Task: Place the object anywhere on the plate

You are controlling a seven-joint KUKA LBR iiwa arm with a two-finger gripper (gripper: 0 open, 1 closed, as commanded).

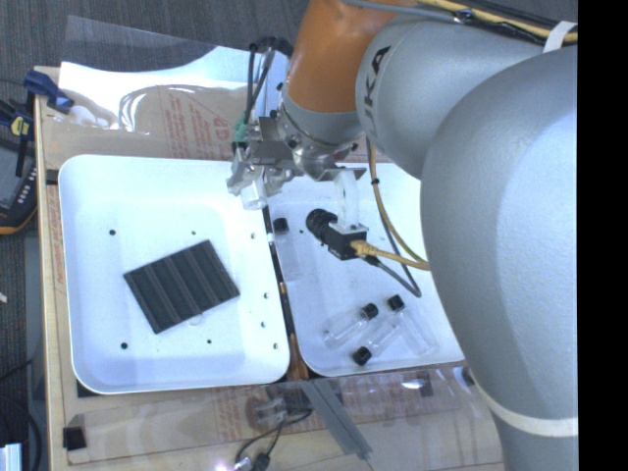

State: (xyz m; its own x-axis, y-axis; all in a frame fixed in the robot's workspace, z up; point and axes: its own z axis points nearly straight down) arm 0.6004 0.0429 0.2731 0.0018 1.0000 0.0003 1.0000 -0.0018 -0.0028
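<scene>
Plate [182,285] first: you have it, dark and ribbed, lying flat in the left bin [88,180], its long axis running slantwise from lower left to upper right. Your gripper [251,186] hangs over the seam between the two bins, near their far edge, so the plate sits down and to the left of it. Something small and clear [255,197] appears to be pinched at the fingertips; you cannot be sure it is a vial. Three more clear vials with black caps [368,330] lie in the right bin [324,361], well apart from the plate.
</scene>
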